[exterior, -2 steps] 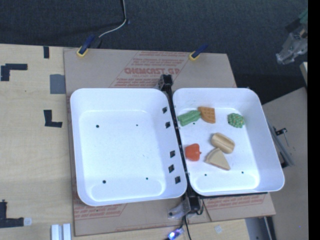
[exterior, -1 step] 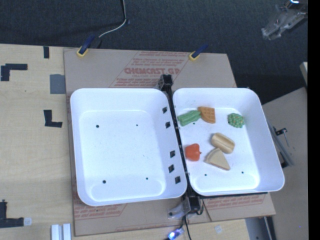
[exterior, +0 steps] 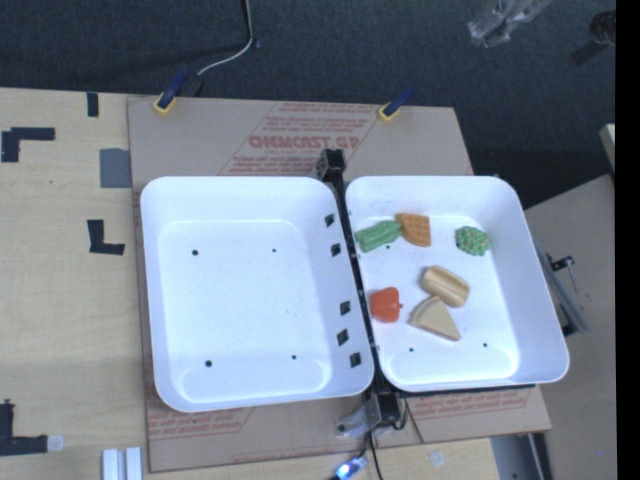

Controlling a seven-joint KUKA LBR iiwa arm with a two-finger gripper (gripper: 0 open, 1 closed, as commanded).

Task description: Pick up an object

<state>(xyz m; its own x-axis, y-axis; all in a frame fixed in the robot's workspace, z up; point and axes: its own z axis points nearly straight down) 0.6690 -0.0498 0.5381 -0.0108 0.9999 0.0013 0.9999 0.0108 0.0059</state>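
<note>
Two shallow white plastic bins. Left bin (exterior: 240, 298): bare floor. Right bin (exterior: 500, 358), well below the gripper (exterior: 505, 13): tan wedge (exterior: 436, 319), tan bread roll (exterior: 445, 285), green pod (exterior: 379, 235), orange waffle piece (exterior: 414, 229), red pepper (exterior: 386, 304), green broccoli-like lump (exterior: 472, 240). Gripper blurred, apparently holding nothing; finger spread cannot be told.

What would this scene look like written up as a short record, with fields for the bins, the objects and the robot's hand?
bins: two shallow white bins side by side, left bin, right bin
objects in right bin: green piece, orange waffle-like piece, green bumpy piece, tan roll, red-orange piece, tan wedge
gripper: top right, above the dark floor, away from the bins
fingers: too blurred to judge
held object: none seen
</note>
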